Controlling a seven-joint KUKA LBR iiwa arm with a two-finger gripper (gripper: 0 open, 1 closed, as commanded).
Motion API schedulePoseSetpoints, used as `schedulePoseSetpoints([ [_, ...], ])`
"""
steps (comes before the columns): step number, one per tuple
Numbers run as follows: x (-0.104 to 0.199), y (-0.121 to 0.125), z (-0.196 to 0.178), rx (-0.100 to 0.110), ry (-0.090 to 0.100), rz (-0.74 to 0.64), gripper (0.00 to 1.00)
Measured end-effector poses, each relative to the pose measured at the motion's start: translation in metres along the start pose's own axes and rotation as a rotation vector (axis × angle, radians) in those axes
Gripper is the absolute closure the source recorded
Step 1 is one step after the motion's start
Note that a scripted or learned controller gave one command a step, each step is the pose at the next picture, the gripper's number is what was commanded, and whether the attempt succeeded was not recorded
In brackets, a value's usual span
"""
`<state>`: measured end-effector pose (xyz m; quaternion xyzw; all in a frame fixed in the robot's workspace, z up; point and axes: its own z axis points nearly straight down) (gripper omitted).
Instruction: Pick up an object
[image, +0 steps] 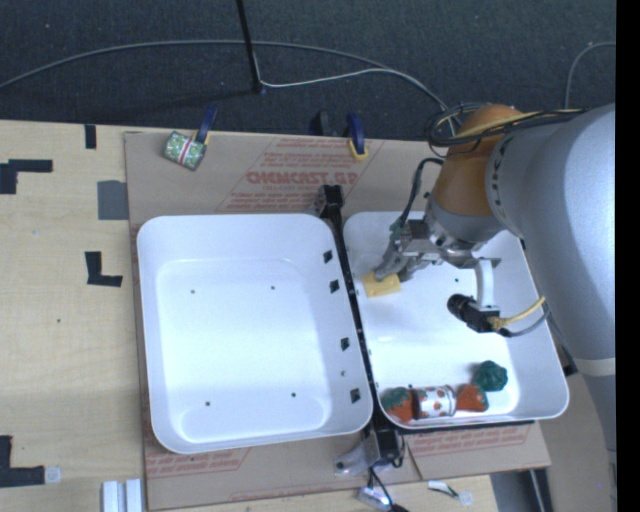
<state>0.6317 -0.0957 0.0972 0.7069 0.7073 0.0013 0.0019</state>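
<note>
**Over the right bin, end effector at a yellow block**

Over the right bin, near its left wall, I am seeing the end effector reaching down to a yellow block. Its tips are meeting the block's top, but I cannot tell whether they are pinching it. Along the bin's near edge a can, red pieces and a green toy are lying. The left bin is sitting alongside on the tabletop.

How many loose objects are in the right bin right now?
5: a yellow block at the gripper, plus four along the near wall: orange-green piece, can, red piece, teal lump. The arm may hide others.
</note>
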Motion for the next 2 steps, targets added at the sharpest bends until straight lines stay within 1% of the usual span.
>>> schedulePoseSetpoints([
  [1, -0.032, -0.007, -0.010, 0.005, 0.000, 0.019, 1.00],
  [2, -0.022, -0.007, -0.167, -0.009, -0.001, -0.001, 1.00],
])
